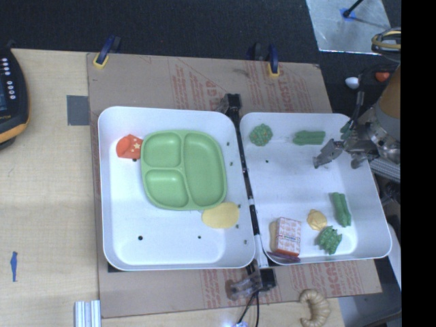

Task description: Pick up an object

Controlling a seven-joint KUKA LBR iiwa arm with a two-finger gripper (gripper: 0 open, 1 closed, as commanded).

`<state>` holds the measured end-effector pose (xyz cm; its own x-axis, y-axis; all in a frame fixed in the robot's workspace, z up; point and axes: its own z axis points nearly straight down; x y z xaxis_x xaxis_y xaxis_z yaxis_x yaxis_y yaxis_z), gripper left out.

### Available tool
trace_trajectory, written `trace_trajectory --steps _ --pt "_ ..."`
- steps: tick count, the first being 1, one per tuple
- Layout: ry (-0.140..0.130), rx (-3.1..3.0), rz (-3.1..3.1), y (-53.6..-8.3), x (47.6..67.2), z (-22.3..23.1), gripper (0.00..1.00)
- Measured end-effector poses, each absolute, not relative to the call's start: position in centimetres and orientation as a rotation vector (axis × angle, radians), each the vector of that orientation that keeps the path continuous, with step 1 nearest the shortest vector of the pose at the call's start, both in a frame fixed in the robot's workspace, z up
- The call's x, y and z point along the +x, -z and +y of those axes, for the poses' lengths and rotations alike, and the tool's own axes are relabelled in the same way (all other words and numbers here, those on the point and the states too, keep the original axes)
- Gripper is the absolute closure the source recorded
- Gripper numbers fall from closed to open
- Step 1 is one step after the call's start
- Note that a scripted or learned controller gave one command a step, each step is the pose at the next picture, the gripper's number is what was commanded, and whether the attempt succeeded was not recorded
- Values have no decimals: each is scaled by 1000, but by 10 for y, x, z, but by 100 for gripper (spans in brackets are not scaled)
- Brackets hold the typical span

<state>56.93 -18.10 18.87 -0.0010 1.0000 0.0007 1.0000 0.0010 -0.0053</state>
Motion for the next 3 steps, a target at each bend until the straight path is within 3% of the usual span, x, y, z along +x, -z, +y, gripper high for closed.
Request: trace_trajectory --steps 1,2,3 --pt "-11 -2211 -2219 -86 545 -190 0" --pt "12 -2225 -2243 -233 654 -202 0" --pt "-14 -2209 -2216 -83 624 -211 0"
